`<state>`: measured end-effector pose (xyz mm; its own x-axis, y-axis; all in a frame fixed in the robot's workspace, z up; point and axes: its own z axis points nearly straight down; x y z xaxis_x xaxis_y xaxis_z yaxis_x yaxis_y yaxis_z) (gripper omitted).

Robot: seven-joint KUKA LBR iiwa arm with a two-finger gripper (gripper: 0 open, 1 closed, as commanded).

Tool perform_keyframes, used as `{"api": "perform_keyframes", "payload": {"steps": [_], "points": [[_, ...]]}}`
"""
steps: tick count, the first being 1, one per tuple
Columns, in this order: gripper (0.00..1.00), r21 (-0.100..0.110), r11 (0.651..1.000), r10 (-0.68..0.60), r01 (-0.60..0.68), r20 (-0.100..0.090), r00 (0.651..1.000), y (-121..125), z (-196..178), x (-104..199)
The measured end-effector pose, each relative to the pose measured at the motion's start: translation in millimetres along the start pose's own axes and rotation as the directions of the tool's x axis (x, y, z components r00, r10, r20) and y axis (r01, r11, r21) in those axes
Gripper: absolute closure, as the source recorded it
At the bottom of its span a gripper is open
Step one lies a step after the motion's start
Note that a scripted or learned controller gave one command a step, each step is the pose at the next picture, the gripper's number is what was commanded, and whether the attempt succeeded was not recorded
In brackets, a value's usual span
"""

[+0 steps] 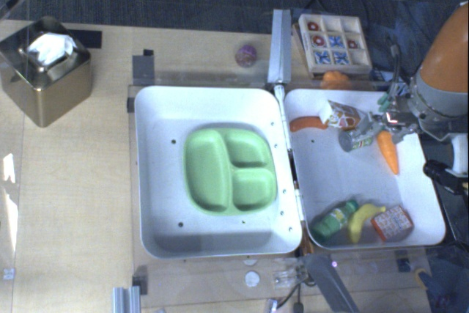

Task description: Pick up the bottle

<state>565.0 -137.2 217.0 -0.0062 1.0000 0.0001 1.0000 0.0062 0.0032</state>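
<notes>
The green bottle (337,220) lay on its side in the right bin's (333,168) near corner, just beside a banana (362,219), well apart from the tool (388,119) at the far side over a carrot (388,150), its opening impossible to tell.

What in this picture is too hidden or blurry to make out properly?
- Pincer: blurred, small and crowded by clutter in the camera view.
- Green bottle: lower part covered by the banana; label too small to read.
- Arm: cut off by the right edge.
</notes>
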Motion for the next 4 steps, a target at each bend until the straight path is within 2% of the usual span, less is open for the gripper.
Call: {"api": "perform_keyframes", "payload": {"steps": [1, 2, 3, 4], "points": [[0.0, 0.0, 0.978, -0.209, 0.209, 0.0, 0.978, -48.0, 74.4, 22.6], [0.0, -0.003, 1.0, 0.026, -0.026, 0.0, 1.0, -75.9, 22.9, 55.3], [0.0, -0.003, 0.988, -0.155, 0.155, 0.0, 0.988, -76.3, 121.7, 20.1], [1.0, -0.009, 0.988, -0.157, 0.157, 0.002, 0.988, -73.5, 110.3, 20.8]]}}
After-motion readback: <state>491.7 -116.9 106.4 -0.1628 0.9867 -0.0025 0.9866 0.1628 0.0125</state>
